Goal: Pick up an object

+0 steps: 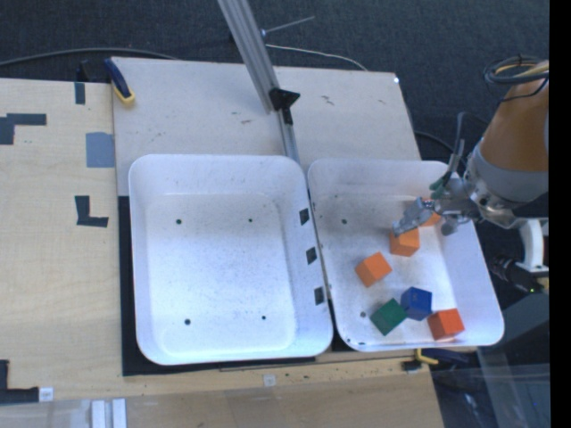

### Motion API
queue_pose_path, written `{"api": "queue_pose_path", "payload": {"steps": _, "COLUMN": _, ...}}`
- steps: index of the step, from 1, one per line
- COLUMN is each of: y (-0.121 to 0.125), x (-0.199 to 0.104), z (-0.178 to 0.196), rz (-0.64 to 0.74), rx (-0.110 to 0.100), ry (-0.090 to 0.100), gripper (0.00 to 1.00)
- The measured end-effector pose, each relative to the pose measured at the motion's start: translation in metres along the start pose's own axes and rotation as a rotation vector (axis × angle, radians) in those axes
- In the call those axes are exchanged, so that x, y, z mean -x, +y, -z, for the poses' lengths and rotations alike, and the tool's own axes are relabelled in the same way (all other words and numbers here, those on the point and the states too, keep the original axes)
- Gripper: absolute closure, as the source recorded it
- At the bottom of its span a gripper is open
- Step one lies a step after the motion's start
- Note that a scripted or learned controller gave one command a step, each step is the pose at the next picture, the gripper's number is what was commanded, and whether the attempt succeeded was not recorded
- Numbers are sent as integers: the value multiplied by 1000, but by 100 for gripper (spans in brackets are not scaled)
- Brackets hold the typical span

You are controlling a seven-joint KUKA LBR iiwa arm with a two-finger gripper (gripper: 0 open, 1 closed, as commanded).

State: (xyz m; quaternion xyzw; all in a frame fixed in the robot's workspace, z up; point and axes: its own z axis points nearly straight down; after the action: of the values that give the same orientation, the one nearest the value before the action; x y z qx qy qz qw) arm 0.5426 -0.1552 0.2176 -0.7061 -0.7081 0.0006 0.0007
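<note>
In the right bin, my gripper hangs over the upper right part, reaching in from the right. An orange cube sits directly under and in front of the gripper tip, touching or nearly touching it; I cannot tell whether it is held. A sliver of orange shows behind the gripper. Further down lie a second orange cube, a green cube, a blue cube and a red-orange cube.
The left bin stands beside the right one. A slanted metal rail runs from the top down to the gap between the bins. Black clips sit along the shared wall. The blue and green cubes touch.
</note>
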Motion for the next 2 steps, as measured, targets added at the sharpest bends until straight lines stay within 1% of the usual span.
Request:
{"api": "queue_pose_path", "payload": {"steps": 1, "y": 15, "x": 8, "z": -89, "rz": -2, "rx": 4, "ry": -2, "gripper": 0}}
{"api": "queue_pose_path", "payload": {"steps": 2, "y": 43, "x": -39, "z": -126, "rz": 2, "rx": 4, "ry": -2, "gripper": 0}}
